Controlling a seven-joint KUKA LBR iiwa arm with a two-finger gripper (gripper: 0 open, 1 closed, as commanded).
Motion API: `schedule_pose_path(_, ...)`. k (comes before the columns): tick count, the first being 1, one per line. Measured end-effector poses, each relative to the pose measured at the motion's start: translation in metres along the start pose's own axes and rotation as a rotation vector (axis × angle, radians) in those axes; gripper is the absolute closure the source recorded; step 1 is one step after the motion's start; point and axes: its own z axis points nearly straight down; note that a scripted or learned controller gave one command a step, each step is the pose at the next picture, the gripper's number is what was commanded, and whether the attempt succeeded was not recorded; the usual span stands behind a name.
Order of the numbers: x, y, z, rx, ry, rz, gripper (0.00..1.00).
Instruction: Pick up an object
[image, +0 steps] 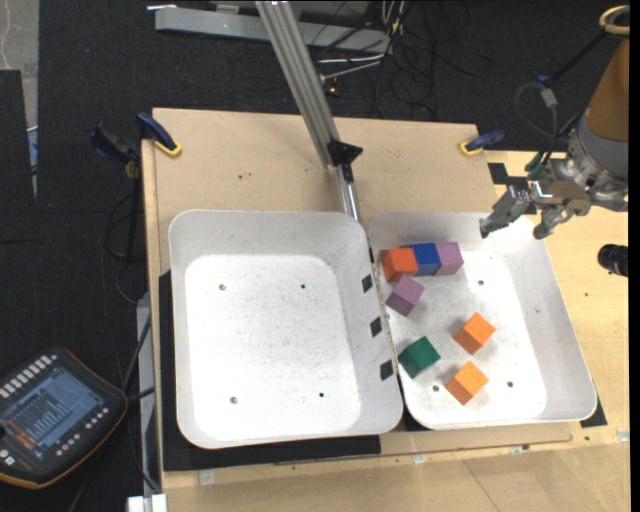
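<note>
The right bin (545, 330) holds several small blocks. At its far left an orange-red block (400, 262), a blue block (427, 258) and a purple block (449, 257) touch in a row. A second purple block (405, 295) lies just in front of them. Lower down sit a green block (419, 355), an orange block (475, 332) and another orange block (466, 382). My gripper (519, 224) hangs above the bin's far right edge, fingers (496, 222) spread open with nothing between them, well right of the block row.
The left bin (200, 240) lies beside the right one on the wooden bench. A slanted metal rod (305, 85) reaches down to the gap between the bins. A teach pendant (45, 415) sits at the lower left. Clamps (158, 132) grip the bench's far corners.
</note>
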Motion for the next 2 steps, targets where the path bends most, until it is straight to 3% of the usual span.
schedule_pose_path(1, 0.0, 0.001, -0.003, -0.005, -0.001, -0.001, 0.0)
schedule_pose_path(2, 0.002, -0.001, 0.041, -0.001, -0.001, 0.001, 0.0)
